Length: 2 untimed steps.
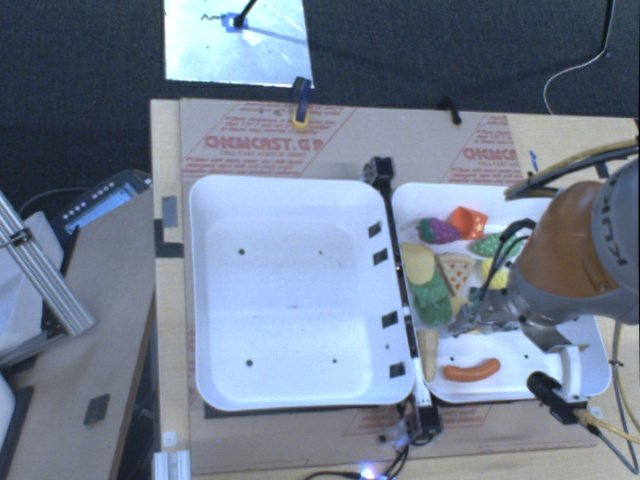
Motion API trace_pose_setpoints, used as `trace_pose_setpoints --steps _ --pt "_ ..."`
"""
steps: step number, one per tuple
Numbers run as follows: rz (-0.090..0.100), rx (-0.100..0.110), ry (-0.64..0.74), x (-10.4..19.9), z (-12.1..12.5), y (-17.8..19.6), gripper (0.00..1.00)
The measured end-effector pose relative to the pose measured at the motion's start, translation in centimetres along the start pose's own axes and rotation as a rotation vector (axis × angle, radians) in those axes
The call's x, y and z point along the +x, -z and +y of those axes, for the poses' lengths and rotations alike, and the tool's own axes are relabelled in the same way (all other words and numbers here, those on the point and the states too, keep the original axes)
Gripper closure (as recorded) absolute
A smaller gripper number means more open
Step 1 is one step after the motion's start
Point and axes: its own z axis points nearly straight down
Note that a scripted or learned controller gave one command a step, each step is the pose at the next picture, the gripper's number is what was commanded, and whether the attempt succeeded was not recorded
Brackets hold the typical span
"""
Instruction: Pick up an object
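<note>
The right bin (590, 368) holds several toy foods. Purple grapes (435, 230) and an orange-red piece (467, 220) lie at its far side, next to a yellow-green piece (490, 244). Nearer lie a yellow lump (417, 262), a tan wedge (457, 268) and a green leafy piece (432, 300). A red sausage (471, 371) rests near the front wall, with a cream cone shape (428, 350) to its left. My gripper (468, 320) reaches in from the right and hangs low over the bin's middle, just right of the green piece and above the sausage. The arm covers the bin's right part.
The left bin (210, 268) stands beside the right one, with black clips (390, 318) along the shared wall. Both rest on a cardboard sheet (260, 138). A metal plate (235, 28) lies beyond the bench, and a grey device (100, 200) sits at left.
</note>
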Motion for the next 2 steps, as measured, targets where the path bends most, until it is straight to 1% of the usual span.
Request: trace_pose_setpoints --steps 1,2 --pt "0.001 -0.007 0.009 7.0 4.6 9.5 1.00" --pt "0.003 -0.003 0.008 12.1 9.2 12.3 1.00"
